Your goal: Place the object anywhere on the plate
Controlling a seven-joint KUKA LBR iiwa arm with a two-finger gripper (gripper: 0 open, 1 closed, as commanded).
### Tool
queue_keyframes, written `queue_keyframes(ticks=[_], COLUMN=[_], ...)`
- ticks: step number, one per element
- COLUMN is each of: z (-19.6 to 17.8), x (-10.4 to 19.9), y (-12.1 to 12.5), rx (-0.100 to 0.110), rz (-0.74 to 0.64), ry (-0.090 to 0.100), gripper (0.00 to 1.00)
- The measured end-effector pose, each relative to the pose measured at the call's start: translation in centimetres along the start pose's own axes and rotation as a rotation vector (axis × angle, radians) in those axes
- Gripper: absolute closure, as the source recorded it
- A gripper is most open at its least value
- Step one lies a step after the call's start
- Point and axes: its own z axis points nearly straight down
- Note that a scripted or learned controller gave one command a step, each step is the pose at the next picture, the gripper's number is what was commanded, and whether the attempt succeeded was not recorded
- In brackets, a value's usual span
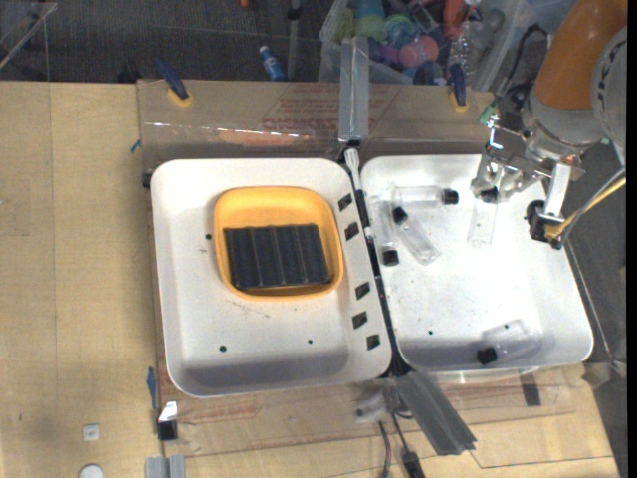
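Position: one fixed camera above the light wooden bench, looking down at a slant.
Facing: toward the far edge, where a clear plastic crate of coloured toys stands.
Distance: middling; both shallow white bins fit whole, the left bin and the right bin side by side.
Right side: the grey arm with an orange band enters there.
Shared views: single view.

The arm is cut off by the right edge, and the clear objects in the right bin are too faint to identify.
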Motion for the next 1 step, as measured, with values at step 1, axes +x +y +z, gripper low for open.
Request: queue_keyframes(ticks=[1], z=[-2.00], x=[2.61], y=[0.31], rx=[-0.005], rz=[-0.085], ry=[0.001], gripper=[1.00])
